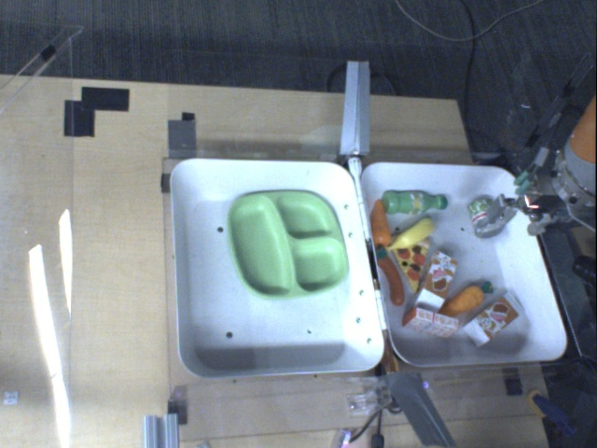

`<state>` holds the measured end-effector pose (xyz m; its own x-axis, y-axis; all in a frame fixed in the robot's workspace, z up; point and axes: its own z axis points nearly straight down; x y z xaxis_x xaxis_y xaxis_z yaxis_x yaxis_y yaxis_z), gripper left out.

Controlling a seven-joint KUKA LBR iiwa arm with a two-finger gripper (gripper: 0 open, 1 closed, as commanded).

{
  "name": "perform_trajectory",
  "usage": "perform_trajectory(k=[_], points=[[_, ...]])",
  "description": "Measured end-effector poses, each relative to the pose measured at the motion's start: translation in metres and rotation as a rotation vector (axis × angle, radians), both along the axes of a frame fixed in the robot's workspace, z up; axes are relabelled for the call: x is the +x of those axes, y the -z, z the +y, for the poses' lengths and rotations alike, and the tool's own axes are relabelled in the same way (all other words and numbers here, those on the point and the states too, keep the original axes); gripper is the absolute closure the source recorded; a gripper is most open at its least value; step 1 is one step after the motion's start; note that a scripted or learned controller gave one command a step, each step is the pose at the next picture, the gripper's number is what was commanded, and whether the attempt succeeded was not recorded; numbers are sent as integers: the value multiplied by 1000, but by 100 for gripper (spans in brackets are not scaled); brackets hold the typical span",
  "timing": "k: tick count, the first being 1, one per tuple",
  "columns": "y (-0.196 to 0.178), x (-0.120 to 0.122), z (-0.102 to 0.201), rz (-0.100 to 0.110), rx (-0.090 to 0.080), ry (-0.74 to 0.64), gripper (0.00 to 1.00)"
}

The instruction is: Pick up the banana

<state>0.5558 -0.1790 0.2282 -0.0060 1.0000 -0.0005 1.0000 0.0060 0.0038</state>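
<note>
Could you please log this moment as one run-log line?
task: pick banana | banana: right bin, untouched, beside green bottle | gripper: over right bin, apart from banana

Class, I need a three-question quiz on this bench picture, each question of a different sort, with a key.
1. True or false: the banana lies in the left bin.
2. What fills the middle of the left bin? A) green divided tray B) carrot C) bottle
3. Fill in: the green bottle lies just ____ the banana in the view.

Key
1. False: it lies in the right bin, near its left wall.
2. A
3. above

The gripper hovers at that bin's upper right, away from the banana.
</note>
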Motion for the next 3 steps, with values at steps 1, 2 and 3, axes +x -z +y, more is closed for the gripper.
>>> perform_trajectory(k=[1, 2, 3], points=[[68, 36, 65, 1, 1, 0, 0], [133, 50, 84, -3, 0, -5, 0], [121, 52, 86, -7, 1, -5, 100]])
